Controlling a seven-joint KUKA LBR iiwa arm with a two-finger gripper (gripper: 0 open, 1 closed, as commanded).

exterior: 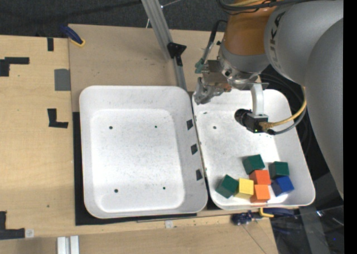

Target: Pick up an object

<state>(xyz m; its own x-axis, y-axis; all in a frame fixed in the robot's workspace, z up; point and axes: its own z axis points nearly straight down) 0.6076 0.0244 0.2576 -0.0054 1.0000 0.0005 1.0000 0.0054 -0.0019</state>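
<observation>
Several small blocks lie bunched at the near end of the right bin (223,130): a dark green block (253,163), another green one (279,168), a third green one (227,186), a yellow block (246,186), an orange block (261,178) with a second orange one (261,192) below it, and a blue block (283,185). My gripper (204,94) hangs over the far left corner of the right bin, well away from the blocks. Nothing shows between its fingers.
The left bin (136,152) lies beside the right one, with a ridge between them. A slanted metal post (159,21) rises behind the bins. A black cable fitting (251,120) hangs from the wrist over the right bin. The big grey arm covers the right side.
</observation>
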